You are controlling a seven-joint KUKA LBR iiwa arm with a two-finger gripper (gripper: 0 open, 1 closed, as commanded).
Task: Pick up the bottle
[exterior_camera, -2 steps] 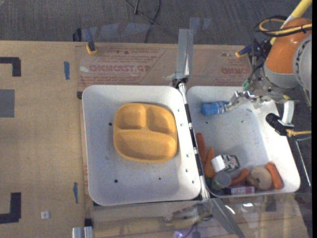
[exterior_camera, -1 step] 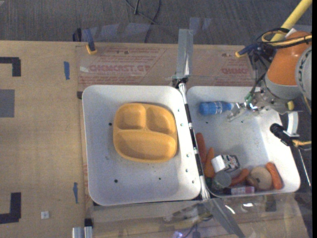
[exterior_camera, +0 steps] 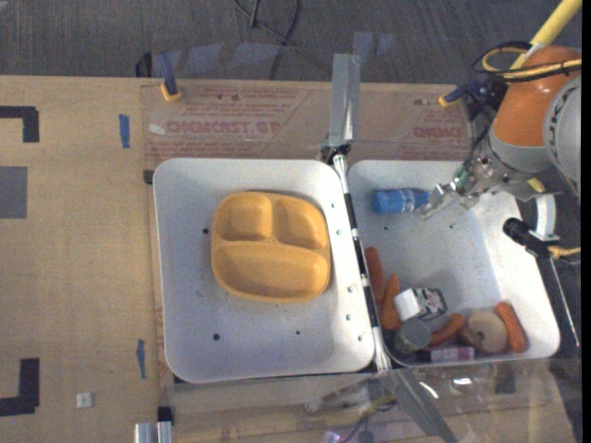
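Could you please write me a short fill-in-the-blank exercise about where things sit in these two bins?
1. The blue bottle lies on its side in the ____ bin.
2. The yellow divided tray sits in the ____ bin.
3. The tool is just to the ____ of the bottle in the camera view.
4. The carrots lie in the same bin as the ____.

Missing words: right; left; right; bottle

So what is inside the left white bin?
The left white bin holds one thing: a yellow-orange plastic divided tray, sitting upside-down or upright I cannot tell. Small dark specks dot the floor. Whatever lies under the tray is covered.
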